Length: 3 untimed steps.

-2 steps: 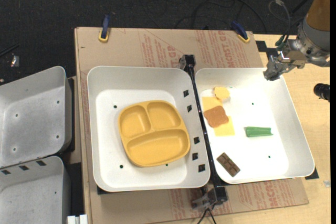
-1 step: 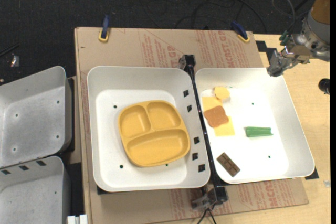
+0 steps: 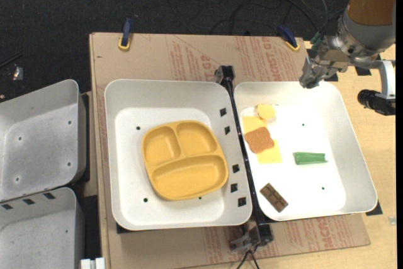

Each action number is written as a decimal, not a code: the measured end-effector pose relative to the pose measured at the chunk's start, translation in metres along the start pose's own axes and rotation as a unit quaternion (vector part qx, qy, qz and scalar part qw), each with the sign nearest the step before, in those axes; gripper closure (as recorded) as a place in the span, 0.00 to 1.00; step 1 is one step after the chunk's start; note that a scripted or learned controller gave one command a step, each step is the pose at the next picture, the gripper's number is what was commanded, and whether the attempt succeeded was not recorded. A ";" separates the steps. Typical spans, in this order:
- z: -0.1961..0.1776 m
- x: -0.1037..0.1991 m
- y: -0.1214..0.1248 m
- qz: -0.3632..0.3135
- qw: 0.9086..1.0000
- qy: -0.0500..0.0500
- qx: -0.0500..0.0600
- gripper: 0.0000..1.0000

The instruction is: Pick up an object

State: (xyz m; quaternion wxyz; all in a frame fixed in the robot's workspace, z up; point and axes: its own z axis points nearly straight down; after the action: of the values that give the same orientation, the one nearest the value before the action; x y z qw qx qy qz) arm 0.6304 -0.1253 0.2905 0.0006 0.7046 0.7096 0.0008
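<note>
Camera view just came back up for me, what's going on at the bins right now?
The arm's tool hangs over the far edge of the right bin, with nothing seen in it. In that bin lie a green piece, a brown bar, and a reddish slice on yellow slices. The yellow divided plate sits in the left bin. No pick has happened yet.

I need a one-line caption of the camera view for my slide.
The hand hovers over the right bin's far edge; the left bin holds a yellow divided plate.
</note>
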 end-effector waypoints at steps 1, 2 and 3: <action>0.001 0.059 0.007 0.000 1.000 0.000 0.001 1.00; 0.023 0.111 0.010 0.000 1.000 0.000 0.002 1.00; 0.021 0.169 0.013 -0.001 1.000 0.000 0.000 1.00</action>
State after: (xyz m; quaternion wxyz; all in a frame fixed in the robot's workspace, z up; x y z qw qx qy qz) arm 0.6419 0.0436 0.2691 0.0002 0.7041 0.7101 0.0010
